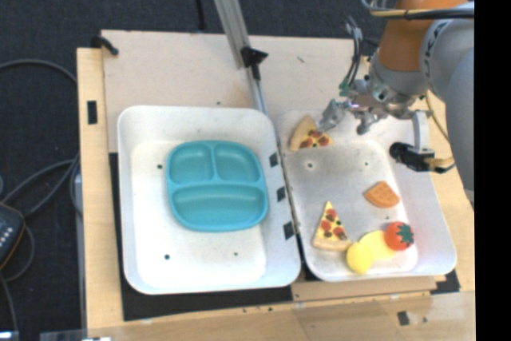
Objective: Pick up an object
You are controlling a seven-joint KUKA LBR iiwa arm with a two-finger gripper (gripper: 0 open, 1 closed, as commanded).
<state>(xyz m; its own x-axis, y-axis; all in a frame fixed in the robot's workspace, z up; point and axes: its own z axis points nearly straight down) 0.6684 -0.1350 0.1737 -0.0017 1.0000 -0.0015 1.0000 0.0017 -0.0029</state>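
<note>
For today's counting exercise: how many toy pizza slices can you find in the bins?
2. One pizza slice lies at the far left corner of the right bin, by the tool. The other pizza slice lies near that bin's front, beside a yellow lemon. None seems hidden.

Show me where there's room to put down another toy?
Most room: the right bin's middle, between the upper pizza slice and the cookie. The left bin has bare strips around the blue tray. It's crowded by the lemon and tomato.

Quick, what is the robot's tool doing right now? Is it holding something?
Tool: right by the pizza slice at the far end of the right bin; whether it is open, closed or holding the slice cannot be told.
</note>
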